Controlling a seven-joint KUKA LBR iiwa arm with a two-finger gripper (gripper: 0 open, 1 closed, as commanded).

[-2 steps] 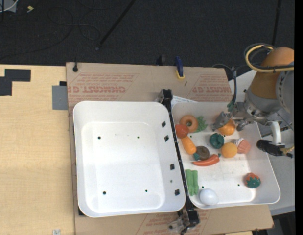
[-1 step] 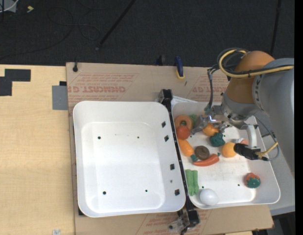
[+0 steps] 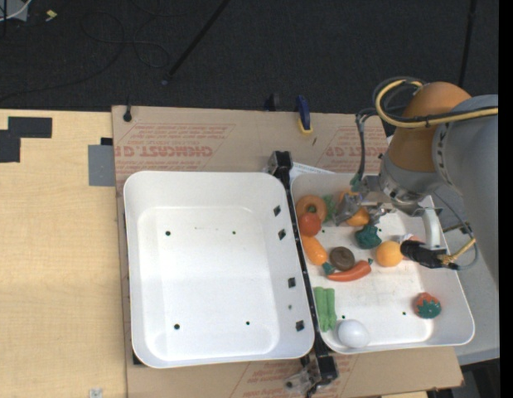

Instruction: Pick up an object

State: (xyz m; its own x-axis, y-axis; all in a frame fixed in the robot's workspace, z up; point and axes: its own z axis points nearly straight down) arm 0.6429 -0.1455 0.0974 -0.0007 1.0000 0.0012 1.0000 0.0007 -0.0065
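White ball [image 3: 352, 332] at right bin's [image 3: 455, 334] near rim; reached in from right, gripper [image 3: 353, 212] low over toys, grip state unclear

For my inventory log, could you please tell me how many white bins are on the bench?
2: the left bin and the right bin, side by side, touching along their inner edges.

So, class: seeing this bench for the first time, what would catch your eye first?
Probably the grey arm with its orange band, reaching in from the right over the right bin. Under it lies a colourful heap of toy food, including a red chilli, an orange ball and a white ball. The left bin beside it is plain white.
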